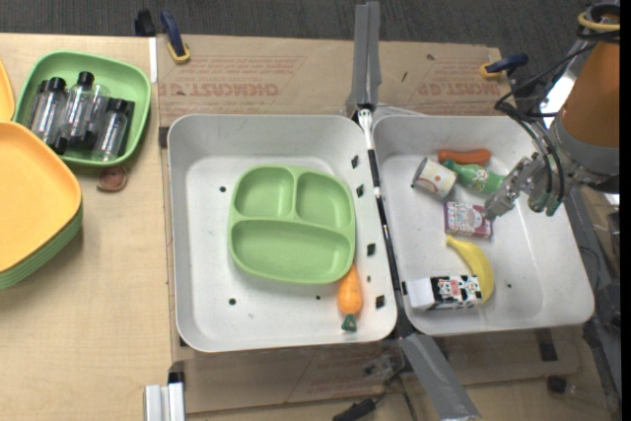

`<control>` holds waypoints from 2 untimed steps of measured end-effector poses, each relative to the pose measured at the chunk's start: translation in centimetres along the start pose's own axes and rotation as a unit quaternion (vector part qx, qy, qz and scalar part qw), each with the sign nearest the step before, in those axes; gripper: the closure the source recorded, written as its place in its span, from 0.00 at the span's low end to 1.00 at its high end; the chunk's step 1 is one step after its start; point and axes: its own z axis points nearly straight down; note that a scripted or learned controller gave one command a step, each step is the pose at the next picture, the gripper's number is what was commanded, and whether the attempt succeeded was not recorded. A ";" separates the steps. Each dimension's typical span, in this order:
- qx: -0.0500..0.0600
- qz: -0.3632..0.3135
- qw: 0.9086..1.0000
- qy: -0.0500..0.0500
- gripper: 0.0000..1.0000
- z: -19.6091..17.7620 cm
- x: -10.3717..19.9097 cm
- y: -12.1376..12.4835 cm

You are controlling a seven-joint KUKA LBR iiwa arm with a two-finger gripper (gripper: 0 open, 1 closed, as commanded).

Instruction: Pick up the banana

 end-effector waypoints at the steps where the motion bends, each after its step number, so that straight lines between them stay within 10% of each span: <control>1: 0.000 -0.021 1.000 -0.002 1.00 -2.9 -3.6 -7.2; 2: -0.001 -0.199 0.980 -0.002 1.00 -1.8 -9.4 1.5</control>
